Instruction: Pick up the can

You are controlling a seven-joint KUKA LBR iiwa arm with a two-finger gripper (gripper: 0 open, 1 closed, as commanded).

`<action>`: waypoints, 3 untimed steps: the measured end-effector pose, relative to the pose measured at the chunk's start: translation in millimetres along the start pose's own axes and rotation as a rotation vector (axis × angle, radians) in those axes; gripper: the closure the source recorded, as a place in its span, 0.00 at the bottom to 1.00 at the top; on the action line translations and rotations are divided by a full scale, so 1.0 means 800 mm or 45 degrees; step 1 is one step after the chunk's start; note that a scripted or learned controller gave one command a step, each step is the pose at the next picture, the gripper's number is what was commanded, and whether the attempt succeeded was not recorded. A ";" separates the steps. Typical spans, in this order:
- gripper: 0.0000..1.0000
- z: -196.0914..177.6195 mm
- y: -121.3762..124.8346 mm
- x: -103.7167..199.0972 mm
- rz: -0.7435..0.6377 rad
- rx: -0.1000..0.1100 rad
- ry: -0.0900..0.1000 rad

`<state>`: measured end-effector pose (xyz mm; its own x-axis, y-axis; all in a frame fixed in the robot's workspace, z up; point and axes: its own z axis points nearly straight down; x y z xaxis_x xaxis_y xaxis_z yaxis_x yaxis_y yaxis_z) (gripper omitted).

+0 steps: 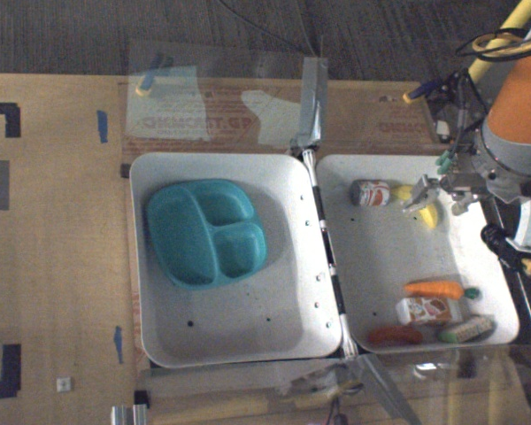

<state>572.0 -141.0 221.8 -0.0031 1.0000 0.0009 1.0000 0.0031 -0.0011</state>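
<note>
Fingers [440, 195] of the grey arm's gripper look spread and hold nothing, hovering by a yellow object [427, 214] in the right white bin [385, 264], while the small red-and-white can [370, 193] lies on its side just to their left, long axis running left-right.

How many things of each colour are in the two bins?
Teal: 1, the divided plate
Red and white: 2, the can and the small carton
Yellow: 1, the yellow piece
Orange: 1, the carrot
Red: 1, the sausage
Pale green: 1, the corn-like piece
Total: 7
</note>
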 end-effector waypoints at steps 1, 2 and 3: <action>0.00 -0.002 0.096 0.040 0.049 -0.005 -0.003; 0.00 0.157 0.118 0.043 0.116 -0.005 -0.003; 1.00 0.144 0.120 0.044 0.113 -0.009 -0.005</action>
<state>667.4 -105.5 106.6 0.0853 0.9963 -0.0029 0.9963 -0.0853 0.0061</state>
